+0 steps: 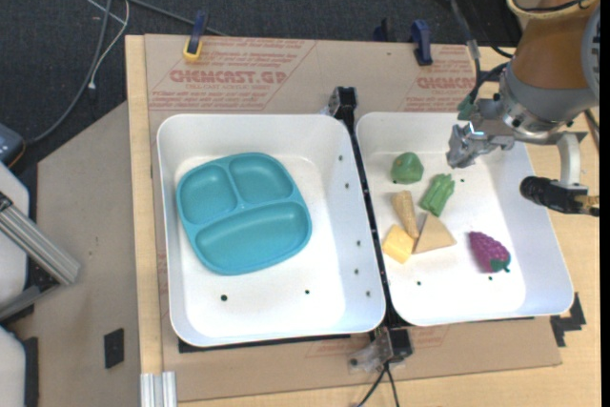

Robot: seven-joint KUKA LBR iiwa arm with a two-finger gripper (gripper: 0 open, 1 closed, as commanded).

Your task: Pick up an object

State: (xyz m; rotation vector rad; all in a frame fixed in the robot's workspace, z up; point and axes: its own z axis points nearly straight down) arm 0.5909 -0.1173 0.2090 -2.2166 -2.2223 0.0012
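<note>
The right bin (534, 291) holds a round green piece (407, 169), a darker green ridged piece (438, 193), a tan cone-like piece (407, 210), a yellow block (398, 244), a tan wedge (435, 236) and a purple grape bunch (489, 251). My gripper (464, 151) hangs over the back of that bin, up and to the right of the two green pieces. Nothing shows between its fingers.
The left bin (191, 300) carries a blue sectioned plate (244, 211). A black clip (343, 100) sits at the back where the bins meet. Blue clamps (197, 33) (421, 41) hold the cardboard sheet. Cables lie on the floor beyond.
</note>
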